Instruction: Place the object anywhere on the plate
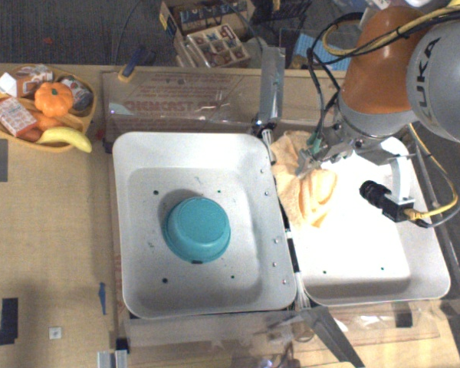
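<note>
1 gripper seen at the right bin's upper-left corner, finger state not discernible, 1 pale yellow cloth lain just beneath it inside that bin, 1 teal plate set in the left bin, 2 white bins counted, 1 fruit basket placed well apart at far left.

A plain teal plate sits in a white bin, a pale yellow-orange cloth beside it on the wood-brown tabletop.

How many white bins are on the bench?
2. The left bin holds an upturned teal plate. The right bin, beside it, has a yellow cloth at its upper left, under the arm.
</note>
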You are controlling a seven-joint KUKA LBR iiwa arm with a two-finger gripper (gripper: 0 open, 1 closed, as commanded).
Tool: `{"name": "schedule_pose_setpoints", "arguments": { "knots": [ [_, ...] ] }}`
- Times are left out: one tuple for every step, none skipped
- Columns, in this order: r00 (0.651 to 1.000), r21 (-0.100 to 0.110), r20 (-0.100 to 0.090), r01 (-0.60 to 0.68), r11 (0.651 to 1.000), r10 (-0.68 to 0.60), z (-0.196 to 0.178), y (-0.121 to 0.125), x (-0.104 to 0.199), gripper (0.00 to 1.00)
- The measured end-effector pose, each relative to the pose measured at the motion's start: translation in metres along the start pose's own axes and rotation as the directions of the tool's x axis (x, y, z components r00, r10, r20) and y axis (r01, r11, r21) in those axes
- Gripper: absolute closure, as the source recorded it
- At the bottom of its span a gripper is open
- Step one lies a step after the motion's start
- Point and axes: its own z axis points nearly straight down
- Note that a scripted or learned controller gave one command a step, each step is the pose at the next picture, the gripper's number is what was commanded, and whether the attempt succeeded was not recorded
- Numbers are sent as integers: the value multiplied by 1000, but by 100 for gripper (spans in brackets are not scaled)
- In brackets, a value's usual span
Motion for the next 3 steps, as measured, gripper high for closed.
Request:
{"name": "schedule_pose_setpoints", "arguments": {
  "knots": [
    [921, -4, 4, 390, 921, -390, -3, 28, 50, 100],
    [699, -5, 7, 715, 699, -715, -13, 56, 88, 100],
    [368, -4, 9, 930, 368, -930, -9, 89, 126, 100]
  ]
}}
